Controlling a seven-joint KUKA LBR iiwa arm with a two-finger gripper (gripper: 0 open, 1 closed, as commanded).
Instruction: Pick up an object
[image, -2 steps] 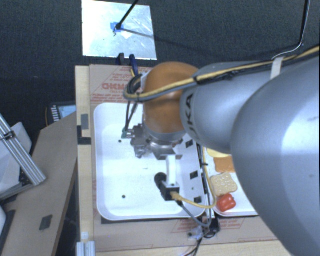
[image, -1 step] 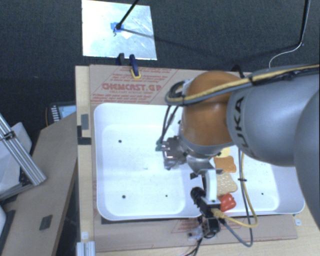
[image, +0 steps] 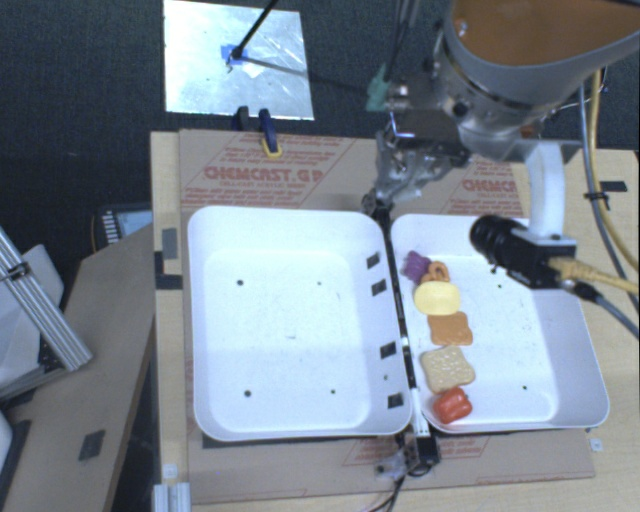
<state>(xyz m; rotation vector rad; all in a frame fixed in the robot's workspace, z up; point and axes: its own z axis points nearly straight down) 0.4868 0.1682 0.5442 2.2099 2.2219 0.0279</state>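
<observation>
Five small toys lie in a row along the left wall of the right bin (image: 570, 400): one purple piece (image: 415, 265), one yellow lump (image: 437, 298), one orange slice (image: 450, 328), one tan cracker (image: 447, 368) and one red piece (image: 452, 405). Two white bins sit side by side; the left bin (image: 210, 300) is beside them. One gripper (image: 378, 207) hangs over the bins' far shared corner, apart from every toy; whether it is released or clenched, I cannot tell.

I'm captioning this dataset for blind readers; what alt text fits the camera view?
A gripper hangs over the far end of the divider between two white bins. Along the right bin's left wall lies a row of toy foods: purple, yellow, orange, beige cracker, red.
</observation>
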